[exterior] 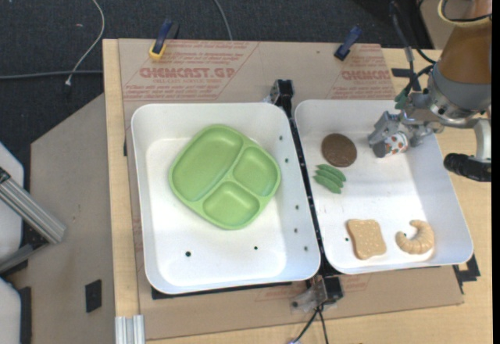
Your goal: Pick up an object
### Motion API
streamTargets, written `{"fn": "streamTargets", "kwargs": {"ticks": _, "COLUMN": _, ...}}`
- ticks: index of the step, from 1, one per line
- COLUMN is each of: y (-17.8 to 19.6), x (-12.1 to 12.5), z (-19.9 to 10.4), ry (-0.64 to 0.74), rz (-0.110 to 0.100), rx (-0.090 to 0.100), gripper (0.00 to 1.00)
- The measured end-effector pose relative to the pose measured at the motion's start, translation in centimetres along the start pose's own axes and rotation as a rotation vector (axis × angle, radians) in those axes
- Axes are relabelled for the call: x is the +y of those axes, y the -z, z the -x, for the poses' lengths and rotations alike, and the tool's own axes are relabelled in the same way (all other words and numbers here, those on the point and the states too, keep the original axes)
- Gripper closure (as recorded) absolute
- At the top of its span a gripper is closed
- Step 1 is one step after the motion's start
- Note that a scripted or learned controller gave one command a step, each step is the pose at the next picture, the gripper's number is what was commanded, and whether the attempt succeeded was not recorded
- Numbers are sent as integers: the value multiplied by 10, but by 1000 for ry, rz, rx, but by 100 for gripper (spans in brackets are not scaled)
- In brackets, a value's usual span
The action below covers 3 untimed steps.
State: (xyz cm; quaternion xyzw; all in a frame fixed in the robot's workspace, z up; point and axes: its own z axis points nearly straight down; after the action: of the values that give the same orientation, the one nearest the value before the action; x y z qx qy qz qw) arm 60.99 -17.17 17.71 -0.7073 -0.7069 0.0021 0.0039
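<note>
Four food items lie in the right bin (pixel 445 202): 1 round brown cookie (pixel 339 150), 1 green pea pod (pixel 330 177), 1 tan toast slice (pixel 366 238), 1 pale croissant (pixel 417 238). Left bin (pixel 148 178) has 1 green 3-compartment plate (pixel 225 176). Arm reaches in from right, orange band up top, gripper (pixel 388 139) low over right bin's far side, just right of cookie. Can't tell if it's open or closed
</note>
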Motion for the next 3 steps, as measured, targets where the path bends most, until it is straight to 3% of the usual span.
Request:
{"fn": "streamTargets", "kwargs": {"ticks": 1, "y": -45, "x": -4, "z": 5, "ry": 0, "rz": 2, "rx": 0, "gripper": 0}}
{"fn": "streamTargets", "kwargs": {"ticks": 2, "y": -30, "x": -2, "z": 5, "ry": 1, "rz": 10, "rx": -2, "gripper": 100}}
{"fn": "streamTargets", "kwargs": {"ticks": 3, "y": 18, "x": -3, "z": 14, "ry": 0, "rz": 15, "rx": -5, "gripper": 100}}
